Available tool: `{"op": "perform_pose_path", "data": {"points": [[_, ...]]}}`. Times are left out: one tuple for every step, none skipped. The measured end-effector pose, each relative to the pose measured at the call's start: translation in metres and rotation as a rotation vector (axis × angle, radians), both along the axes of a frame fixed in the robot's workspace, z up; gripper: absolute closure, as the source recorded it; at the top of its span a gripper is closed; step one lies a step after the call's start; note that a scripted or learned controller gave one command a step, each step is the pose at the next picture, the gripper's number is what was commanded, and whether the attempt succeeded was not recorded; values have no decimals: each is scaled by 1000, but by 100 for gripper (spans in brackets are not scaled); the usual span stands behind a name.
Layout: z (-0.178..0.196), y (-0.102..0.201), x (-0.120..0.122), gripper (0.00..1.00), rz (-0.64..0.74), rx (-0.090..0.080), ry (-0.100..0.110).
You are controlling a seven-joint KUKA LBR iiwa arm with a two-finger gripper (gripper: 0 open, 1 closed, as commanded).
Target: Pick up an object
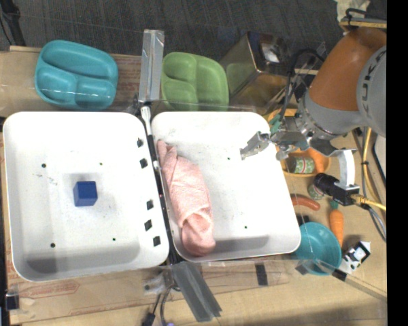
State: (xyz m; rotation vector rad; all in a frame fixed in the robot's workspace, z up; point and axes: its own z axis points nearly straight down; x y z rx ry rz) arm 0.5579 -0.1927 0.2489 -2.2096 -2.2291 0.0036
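A crumpled pink cloth (pixel 190 199) lies along the left wall of the right bin (pixel 258 212), running from mid-bin down to the front edge. A small blue cube (pixel 86 193) sits on the floor of the left bin (pixel 34 148), left of centre. My gripper (pixel 255 145) hangs over the upper right part of the right bin, pointing left from the grey and orange arm (pixel 340 80). It is well to the right of the cloth's top end and apart from it. Nothing shows in the gripper.
A teal moulded tray (pixel 76 73) and a green one (pixel 194 80) rest behind the bins. Right of the right bin lie a teal bowl (pixel 318 246), a carrot (pixel 336 226), a sausage (pixel 306 202) and other clutter. A metal divider (pixel 149 66) separates the bins.
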Motion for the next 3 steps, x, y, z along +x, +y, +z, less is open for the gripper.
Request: {"op": "perform_pose_path", "data": {"points": [[-130, 53, -13, 0, -53, 0, 2], [-155, 85, -19, 0, 51, -1, -6], [-157, 97, 25, 0, 66, -2, -3]]}}
